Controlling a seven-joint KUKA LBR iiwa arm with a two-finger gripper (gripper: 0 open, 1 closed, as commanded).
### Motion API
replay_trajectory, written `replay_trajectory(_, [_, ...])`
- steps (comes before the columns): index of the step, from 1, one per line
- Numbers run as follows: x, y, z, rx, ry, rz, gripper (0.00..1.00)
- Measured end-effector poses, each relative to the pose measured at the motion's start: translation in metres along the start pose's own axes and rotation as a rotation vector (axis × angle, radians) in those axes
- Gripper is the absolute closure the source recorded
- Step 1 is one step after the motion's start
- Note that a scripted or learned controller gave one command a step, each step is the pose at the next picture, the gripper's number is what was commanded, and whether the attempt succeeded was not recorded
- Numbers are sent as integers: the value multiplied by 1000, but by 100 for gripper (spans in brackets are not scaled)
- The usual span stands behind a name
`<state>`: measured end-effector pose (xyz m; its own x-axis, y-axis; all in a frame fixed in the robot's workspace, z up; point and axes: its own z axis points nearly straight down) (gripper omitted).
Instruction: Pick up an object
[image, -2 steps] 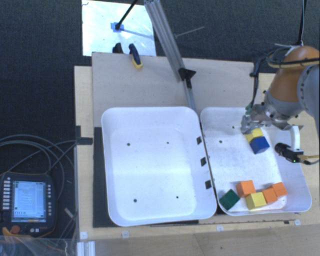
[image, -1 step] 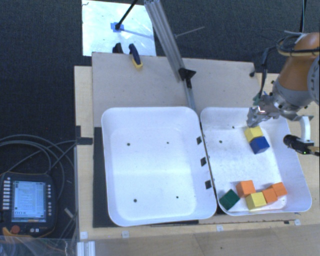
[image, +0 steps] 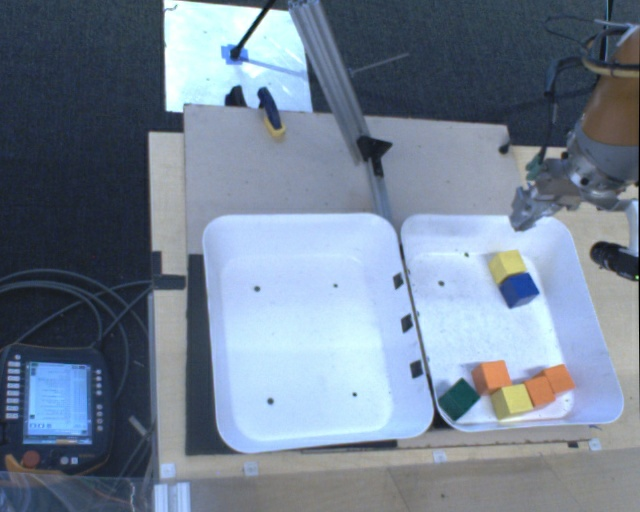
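The right bin (image: 575, 300) holds several small blocks. A yellow block (image: 506, 265) touches a blue block (image: 519, 290) near the bin's far right. Along the near edge lie a green block (image: 459, 398), an orange block (image: 491, 376), a yellow block (image: 511, 401) and two more orange blocks (image: 551, 384). My gripper (image: 524, 212) hangs over the far right rim of this bin, above and a little beyond the yellow and blue pair. Nothing shows between its fingers.
The left bin (image: 225, 300) stands beside the right one. A slanted metal pole (image: 335, 80) crosses the bench behind the bins. A yellow-handled tool (image: 270, 112) lies at the back. A teach pendant (image: 55, 405) and cables sit at the lower left.
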<state>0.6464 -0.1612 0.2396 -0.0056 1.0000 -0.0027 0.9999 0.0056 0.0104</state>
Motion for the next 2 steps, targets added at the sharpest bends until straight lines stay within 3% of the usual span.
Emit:
replay_trajectory(1, [0,2,-25,5,2,0,100])
replay_trajectory(2, [43,1,-24,8,3,-3,100])
